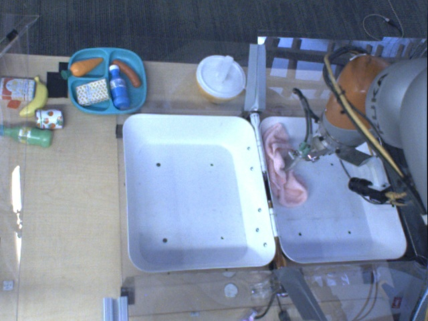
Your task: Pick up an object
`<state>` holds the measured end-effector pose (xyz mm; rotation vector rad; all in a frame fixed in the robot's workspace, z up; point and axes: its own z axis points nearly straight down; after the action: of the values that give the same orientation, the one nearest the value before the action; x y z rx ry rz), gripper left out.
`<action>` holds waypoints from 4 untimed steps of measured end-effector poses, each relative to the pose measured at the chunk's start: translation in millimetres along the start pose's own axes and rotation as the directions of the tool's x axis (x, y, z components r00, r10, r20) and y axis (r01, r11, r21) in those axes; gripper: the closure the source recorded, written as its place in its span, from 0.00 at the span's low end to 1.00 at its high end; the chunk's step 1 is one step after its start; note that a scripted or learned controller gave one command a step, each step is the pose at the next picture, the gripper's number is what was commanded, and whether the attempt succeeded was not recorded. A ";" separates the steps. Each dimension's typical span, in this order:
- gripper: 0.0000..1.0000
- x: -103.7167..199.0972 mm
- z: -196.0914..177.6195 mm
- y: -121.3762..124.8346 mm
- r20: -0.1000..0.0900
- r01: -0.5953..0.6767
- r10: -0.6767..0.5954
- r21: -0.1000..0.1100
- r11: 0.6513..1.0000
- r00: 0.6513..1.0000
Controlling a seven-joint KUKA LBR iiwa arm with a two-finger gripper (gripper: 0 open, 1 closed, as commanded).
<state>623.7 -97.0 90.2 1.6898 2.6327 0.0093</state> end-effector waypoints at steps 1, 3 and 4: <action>0.00 14.5 -0.9 -27.6 0.001 0.082 -0.082 -0.002 0.997 0.997; 0.00 18.7 -0.5 -43.6 -0.001 -0.325 0.325 0.000 0.946 0.946; 0.00 -1.8 0.4 -31.1 -0.002 -0.440 0.440 0.003 0.898 0.898</action>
<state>596.1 -111.5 89.4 2.2447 2.1865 0.0124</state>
